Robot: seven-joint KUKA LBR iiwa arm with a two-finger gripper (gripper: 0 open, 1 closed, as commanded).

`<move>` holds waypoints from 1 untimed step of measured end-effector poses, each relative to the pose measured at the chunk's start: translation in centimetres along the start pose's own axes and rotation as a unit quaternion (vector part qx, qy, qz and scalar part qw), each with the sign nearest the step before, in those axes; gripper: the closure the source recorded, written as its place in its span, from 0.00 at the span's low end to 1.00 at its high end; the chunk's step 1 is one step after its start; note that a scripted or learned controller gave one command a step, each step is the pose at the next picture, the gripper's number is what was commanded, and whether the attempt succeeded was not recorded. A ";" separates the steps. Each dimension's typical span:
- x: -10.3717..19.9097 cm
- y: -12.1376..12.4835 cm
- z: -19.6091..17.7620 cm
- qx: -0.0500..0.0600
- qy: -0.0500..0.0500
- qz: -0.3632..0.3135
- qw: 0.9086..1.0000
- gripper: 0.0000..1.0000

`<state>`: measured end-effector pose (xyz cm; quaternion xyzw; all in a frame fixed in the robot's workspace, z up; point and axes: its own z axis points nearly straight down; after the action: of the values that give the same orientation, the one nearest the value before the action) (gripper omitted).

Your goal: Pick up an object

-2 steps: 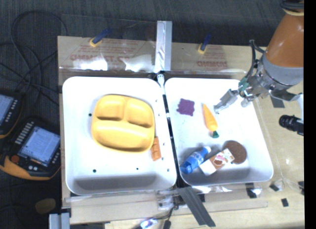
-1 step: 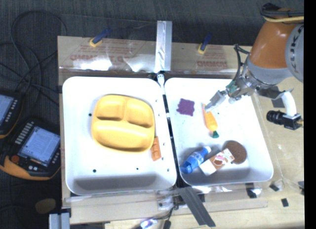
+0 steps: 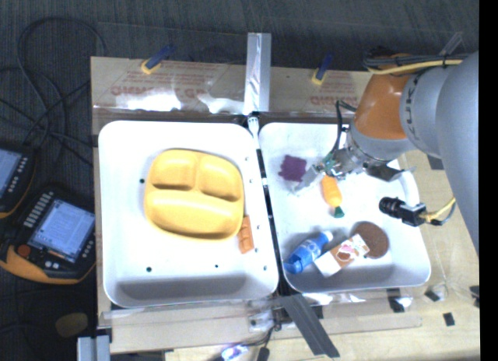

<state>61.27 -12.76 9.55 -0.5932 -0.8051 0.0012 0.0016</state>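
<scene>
My gripper [image 3: 327,169] hangs low in the right bin [image 3: 412,270], near its back middle. Directly below it lies an orange carrot-shaped toy [image 3: 332,193] with a green tip, close to or touching the gripper. A purple object [image 3: 292,167] sits just left of the gripper. Toward the front of the bin lie a blue bottle [image 3: 308,250], a white and red packet [image 3: 345,255] and a brown round piece [image 3: 373,239]. I see nothing lifted off the bin floor.
The left bin [image 3: 124,274] holds a large yellow divided plate [image 3: 194,193], with a small orange piece [image 3: 246,236] against the wall between the bins. My arm covers the right bin's back right corner.
</scene>
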 end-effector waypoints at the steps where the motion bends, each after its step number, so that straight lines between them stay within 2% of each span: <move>1: 0.0 -0.1 -0.5 0.002 0.002 0.001 1.000 1.00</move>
<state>61.21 -12.80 10.09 -0.5938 -0.8046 0.0013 0.0045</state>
